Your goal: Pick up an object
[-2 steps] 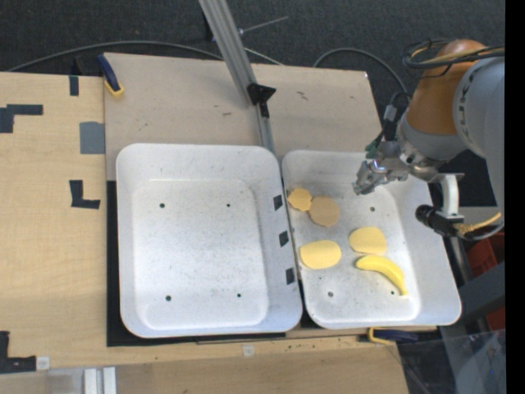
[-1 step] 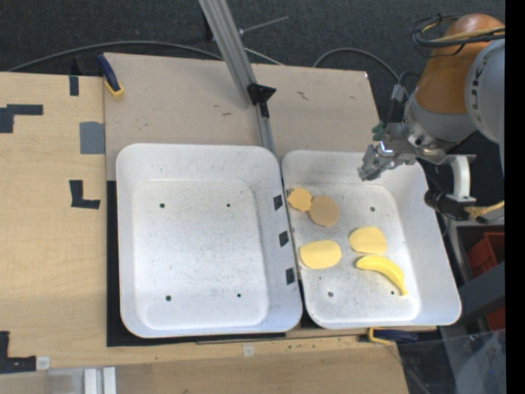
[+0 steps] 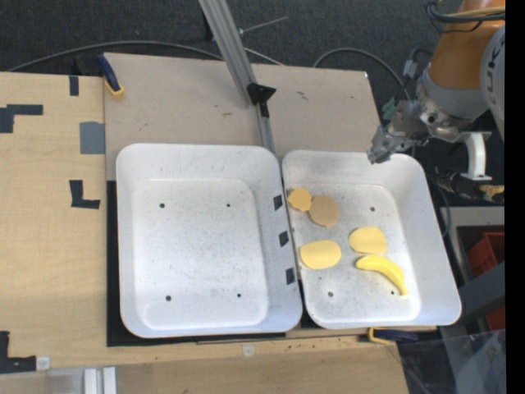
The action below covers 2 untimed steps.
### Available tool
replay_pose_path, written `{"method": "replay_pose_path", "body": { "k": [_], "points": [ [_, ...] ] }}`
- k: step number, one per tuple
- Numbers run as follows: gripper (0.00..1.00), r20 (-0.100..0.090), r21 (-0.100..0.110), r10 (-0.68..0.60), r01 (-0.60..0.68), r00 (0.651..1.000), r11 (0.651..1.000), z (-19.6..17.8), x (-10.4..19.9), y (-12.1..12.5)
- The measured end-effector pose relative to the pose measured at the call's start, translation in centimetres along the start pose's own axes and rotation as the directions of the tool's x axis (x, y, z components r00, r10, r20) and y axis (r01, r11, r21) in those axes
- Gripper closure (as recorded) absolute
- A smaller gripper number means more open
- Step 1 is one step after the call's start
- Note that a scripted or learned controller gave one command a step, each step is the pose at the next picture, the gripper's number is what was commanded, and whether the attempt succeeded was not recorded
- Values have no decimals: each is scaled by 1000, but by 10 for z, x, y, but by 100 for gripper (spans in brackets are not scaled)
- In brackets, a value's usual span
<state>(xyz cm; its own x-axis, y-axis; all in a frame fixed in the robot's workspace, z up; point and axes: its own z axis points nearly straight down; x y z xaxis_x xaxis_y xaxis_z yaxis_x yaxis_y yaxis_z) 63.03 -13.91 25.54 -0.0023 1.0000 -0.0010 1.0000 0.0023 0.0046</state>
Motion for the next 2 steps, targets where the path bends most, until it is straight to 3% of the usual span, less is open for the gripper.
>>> {"method": "replay_pose_path", "body": {
  "k": [2],
  "points": [
    [100,-3,5,-5,5,1000,1000,9,113,8]
  ]
}}
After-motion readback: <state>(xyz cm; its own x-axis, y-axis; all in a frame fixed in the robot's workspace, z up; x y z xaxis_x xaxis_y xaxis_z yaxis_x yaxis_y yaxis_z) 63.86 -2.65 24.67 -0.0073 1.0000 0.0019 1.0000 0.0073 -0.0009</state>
